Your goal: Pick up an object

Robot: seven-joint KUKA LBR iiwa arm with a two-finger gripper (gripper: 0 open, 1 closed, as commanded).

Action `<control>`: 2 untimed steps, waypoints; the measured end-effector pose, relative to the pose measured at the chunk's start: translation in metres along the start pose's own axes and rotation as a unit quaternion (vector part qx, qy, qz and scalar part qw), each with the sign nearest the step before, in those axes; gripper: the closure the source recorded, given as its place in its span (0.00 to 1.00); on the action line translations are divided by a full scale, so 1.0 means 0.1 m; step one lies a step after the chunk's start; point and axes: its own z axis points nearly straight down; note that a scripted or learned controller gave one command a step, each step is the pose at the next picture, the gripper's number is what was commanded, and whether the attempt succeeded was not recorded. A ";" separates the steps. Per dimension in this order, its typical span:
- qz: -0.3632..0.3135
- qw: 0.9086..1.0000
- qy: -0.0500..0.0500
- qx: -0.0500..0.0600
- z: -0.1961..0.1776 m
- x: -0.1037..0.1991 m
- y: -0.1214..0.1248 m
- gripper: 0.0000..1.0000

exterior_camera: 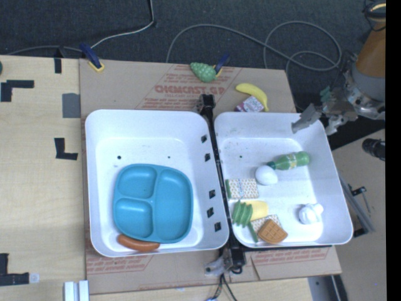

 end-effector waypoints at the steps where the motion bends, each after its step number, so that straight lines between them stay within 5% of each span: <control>1: -0.001 1.000 0.000 -0.001 1.54 -0.19 -0.04 0.00; 2: -0.001 1.000 0.000 -0.003 1.62 0.48 -0.31 0.00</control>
